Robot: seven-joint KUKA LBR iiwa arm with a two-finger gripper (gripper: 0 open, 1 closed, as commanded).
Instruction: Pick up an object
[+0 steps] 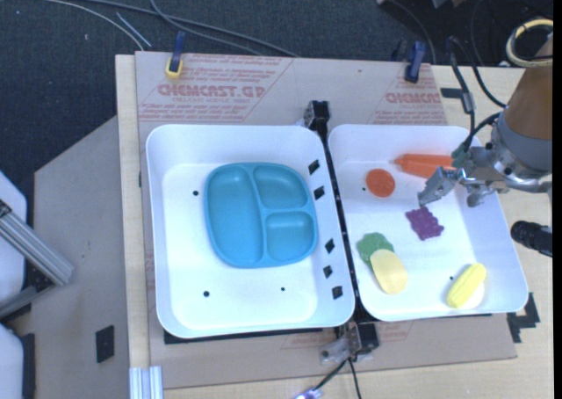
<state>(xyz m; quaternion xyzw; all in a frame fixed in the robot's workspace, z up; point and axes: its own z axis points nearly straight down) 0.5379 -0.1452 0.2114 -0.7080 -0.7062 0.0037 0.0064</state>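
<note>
Two white bins (167,213) side by side on a bench; grey arm (527,125) reaching in from the right.
Nearest the camera, one yellow corn cob (466,286) and one yellow potato-like piece (389,271) lie below the pincer (450,181); one green piece (372,245) touches the latter; one purple grape bunch (425,222) sits just beneath the pincer's spread, empty fingers; one orange round (380,182) lies to its left; one carrot (425,163) just above; one blue divided plate (261,213) lies well left, in the other bin.

Bright, even overhead light, soft shadows, whites slightly washed out, mild blur throughout.
</note>
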